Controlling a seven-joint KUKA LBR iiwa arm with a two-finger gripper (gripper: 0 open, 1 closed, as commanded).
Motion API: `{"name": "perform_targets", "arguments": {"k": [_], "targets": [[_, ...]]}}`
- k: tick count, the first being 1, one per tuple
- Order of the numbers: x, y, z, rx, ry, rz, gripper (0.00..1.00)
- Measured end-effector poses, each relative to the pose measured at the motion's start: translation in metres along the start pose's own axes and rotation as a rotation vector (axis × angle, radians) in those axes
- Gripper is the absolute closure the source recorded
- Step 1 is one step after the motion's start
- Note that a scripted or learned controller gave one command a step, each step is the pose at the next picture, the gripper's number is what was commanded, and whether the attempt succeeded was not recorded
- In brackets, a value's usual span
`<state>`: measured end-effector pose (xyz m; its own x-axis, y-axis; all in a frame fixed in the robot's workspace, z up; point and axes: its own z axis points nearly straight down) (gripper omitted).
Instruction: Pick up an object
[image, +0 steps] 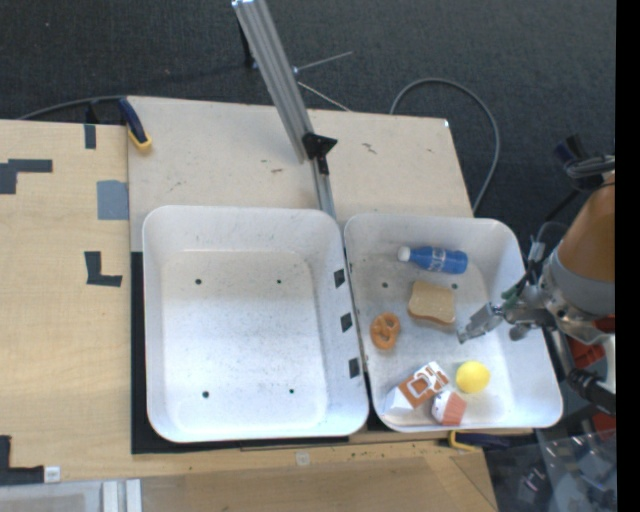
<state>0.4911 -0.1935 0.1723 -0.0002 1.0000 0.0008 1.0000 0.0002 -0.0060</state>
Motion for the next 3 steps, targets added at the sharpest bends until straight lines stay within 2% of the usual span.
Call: {"name": "perform_targets", "arguments": {"k": [1, 2, 3], "targets": [[-0.005, 0.006, 0.05, 0.001, 0.001, 0.0, 0.0], [-0.004, 0.007, 0.085, -0.005, -0.002, -0.001, 0.0], [-0.004, 0.007, 0.073, -0.005, -0.001, -0.002, 1.0]]}}
